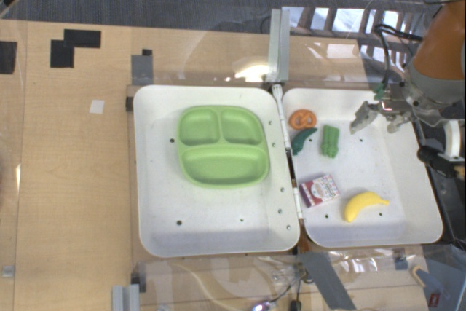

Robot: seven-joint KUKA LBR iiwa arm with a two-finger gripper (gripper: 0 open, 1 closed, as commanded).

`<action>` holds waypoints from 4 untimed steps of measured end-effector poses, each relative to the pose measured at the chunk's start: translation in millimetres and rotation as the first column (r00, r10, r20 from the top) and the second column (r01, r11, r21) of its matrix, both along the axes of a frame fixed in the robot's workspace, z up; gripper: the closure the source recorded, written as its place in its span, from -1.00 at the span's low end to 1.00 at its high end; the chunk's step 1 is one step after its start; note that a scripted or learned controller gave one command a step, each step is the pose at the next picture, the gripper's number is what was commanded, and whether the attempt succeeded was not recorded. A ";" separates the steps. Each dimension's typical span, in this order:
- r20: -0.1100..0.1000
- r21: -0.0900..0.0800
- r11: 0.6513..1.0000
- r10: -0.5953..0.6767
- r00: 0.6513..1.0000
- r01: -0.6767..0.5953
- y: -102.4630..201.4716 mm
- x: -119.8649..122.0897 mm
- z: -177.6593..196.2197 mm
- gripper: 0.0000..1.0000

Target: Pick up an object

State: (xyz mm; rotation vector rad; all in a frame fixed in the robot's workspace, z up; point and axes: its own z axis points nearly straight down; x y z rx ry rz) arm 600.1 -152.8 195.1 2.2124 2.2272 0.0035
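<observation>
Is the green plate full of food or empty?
Empty. The green plate lies flat in the left bin, and all three of its compartments show bare green.

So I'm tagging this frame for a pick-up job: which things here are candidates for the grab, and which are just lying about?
In play:
gripper, open, above the right bin
banana
green block
dark green piece
orange pretzel-shaped toy
small red and white packet

Just lying about:
green divided plate in the left bin

The arm is cut off by the right edge above its orange band.
</observation>
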 end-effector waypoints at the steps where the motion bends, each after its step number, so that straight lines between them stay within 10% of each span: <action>1: 0.001 0.001 0.981 -0.193 0.981 0.193 -28.5 -12.4 -3.4 -1.00; 2: 0.001 0.000 0.999 -0.051 0.999 0.051 15.6 56.9 -82.4 -1.00; 3: 0.010 -0.002 1.000 -0.031 0.999 0.031 34.0 34.9 -105.0 -1.00; 4: 0.017 0.000 1.000 -0.028 0.999 0.028 36.2 37.6 -92.2 1.00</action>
